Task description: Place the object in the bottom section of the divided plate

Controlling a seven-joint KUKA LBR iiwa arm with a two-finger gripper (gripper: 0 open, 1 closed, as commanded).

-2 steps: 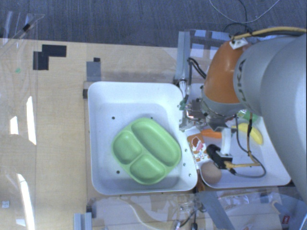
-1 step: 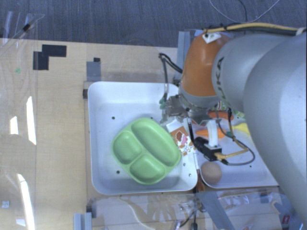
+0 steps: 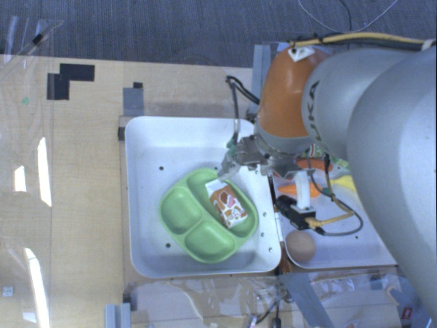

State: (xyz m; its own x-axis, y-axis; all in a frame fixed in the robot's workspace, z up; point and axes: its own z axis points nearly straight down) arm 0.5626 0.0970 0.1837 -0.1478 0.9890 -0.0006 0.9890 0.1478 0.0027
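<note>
i've got the gripper (image 3: 235,157) sitting just past the upper right rim of the green divided plate (image 3: 179,214), in the left bin (image 3: 147,183), and from this angle the wrist and the orange band (image 3: 290,94) cover most of it, so i can't tell whether it's clamped or let go. the object (image 3: 228,206), a small brown and white printed carton or packet, lies in the plate's right-hand compartment, tilted, with its upper end close under the gripper; i can't see a gap or contact between them. my read is it's in the wrong section: the bottom section looks like the one nearest the camera, and that one reads as bare green. risks from here: if the tool is in contact with the carton and i retract, it drags the carton over the rim or flips it off the plate. if it's released, i have to regrasp a flat, tilted packet lying against a divider ridge, so a tip can catch the ridge or the plate lip and shove the whole plate, which looks light and sits loose on the bin floor. a slide across to the bottom section means crossing that divider, so the packet can hang up and tumble. the arm also blocks much of the right bin (image 3: 355,251), where a round tan ball (image 3: 300,246) and an orange item (image 3: 302,186) sit near the shared wall, with cable (image 3: 334,219) trailing over them; a wide swing could snag that cable.
</note>
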